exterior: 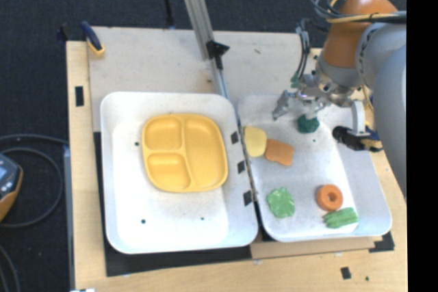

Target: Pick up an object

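the bench [157, 58] carries two shallow white bins side by side. the left bin [123, 215] holds a yellow compartment tray [185, 152], three sections, lying flat near its middle. the right bin [363, 195] holds the smaller items. the grey arm [383, 72], orange band above the wrist, reaches in from the right over the far part of the right bin.

the gripper [306, 106] hangs over the far end of the right bin, directly above a small dark green object [308, 124]. that object is rounded, teal-green, and sits on the bin floor near the far wall; its top meets the underside of the gripper in this view. whether the fingers are spread or closed on it cannot be told from this angle.

other contents of the right bin: a pale yellow piece [255, 141] at the left wall, touching an orange-brown piece [280, 152] just to its right; a light green leafy piece [280, 203] nearer; an orange ring [330, 197] to its right; a bright green piece [341, 217] just near of the ring.
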Motion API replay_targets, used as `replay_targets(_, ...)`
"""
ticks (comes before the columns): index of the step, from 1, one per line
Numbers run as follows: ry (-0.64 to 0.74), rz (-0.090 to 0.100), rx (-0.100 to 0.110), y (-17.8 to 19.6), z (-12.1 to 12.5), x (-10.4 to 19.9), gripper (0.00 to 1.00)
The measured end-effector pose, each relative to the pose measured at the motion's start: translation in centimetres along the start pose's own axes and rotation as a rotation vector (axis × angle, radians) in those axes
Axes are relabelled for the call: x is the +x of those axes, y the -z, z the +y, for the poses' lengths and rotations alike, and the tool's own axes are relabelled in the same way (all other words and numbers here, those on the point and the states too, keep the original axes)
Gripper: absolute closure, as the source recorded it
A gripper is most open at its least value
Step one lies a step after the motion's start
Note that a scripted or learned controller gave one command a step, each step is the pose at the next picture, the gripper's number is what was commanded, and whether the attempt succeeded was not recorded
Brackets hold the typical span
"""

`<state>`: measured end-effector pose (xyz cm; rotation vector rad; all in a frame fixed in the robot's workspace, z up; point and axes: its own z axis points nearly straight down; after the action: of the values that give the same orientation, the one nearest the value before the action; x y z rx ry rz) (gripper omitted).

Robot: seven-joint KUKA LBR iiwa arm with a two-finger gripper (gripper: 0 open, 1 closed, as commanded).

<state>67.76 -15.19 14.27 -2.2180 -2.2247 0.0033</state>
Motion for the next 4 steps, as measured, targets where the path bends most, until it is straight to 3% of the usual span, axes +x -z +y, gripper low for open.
replay_targets(1,0.000,0.000,0.000,-4.4,0.0,-0.1,0.00)
replay_targets(2,0.001,-0.004,-0.008,-2.9,0.2,-0.2,1.00)
replay_targets(3,-0.001,-0.001,-0.010,3.5,0.7,-0.8,1.00)
replay_targets(4,0.000,0.000,-0.008,7.3,0.8,-0.9,1.00)
